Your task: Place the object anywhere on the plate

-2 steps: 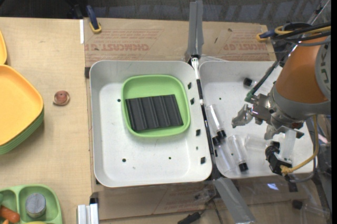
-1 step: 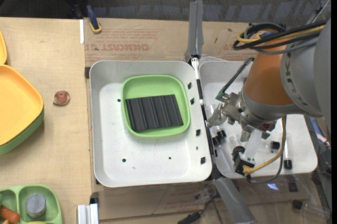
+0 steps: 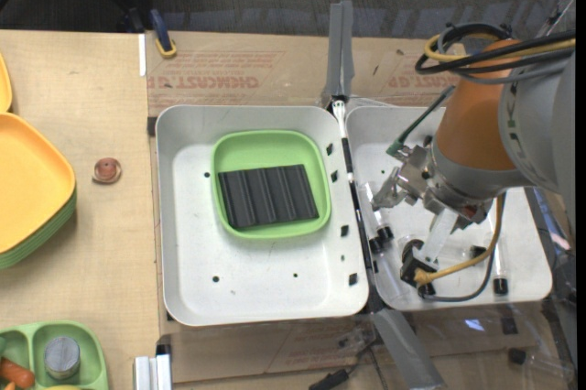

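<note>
Black ribbed slab (image 3: 266, 197) lies flat on green plate (image 3: 271, 146); placing looks done. Gripper (image 3: 392, 190) well right of plate, grip state can't tell. Next you just clear arm, verify.

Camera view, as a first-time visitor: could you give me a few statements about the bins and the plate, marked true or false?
1. A dark ribbed block lies on the green plate. True.
2. The arm reaches over the right bin. True.
3. The green plate sits in the right bin. False: it sits in the left bin.
4. The stacked plates at the bench's left edge are blue. False: they are yellow.
</note>
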Robot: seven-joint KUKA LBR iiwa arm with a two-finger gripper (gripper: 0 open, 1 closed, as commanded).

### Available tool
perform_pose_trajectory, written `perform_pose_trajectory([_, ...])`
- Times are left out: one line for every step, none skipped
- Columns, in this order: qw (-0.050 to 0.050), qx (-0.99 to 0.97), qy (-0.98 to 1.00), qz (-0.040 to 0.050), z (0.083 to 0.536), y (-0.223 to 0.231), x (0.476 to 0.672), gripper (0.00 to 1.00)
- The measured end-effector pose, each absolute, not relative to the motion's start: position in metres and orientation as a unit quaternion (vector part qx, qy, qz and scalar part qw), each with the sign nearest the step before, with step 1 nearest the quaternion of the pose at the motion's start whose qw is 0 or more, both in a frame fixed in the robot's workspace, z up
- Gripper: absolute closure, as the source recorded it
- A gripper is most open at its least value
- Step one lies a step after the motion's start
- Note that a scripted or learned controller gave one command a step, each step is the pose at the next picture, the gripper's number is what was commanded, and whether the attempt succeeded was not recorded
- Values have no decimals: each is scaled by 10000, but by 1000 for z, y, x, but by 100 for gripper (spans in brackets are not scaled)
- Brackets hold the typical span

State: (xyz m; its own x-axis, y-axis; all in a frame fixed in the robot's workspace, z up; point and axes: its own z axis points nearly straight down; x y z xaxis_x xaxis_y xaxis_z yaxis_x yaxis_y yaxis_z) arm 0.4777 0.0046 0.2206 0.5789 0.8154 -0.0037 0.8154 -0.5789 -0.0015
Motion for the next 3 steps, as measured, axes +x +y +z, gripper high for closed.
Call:
perform_pose_trajectory([-5, 9174, 3981, -36, 201, 53, 476, 0])
perform_pose_trajectory([5, 9491, 3151, -24, 237, -16, 478, 0])
perform_pose_trajectory([-2, 9605, 2782, -40, 200, 44, 476, 0])
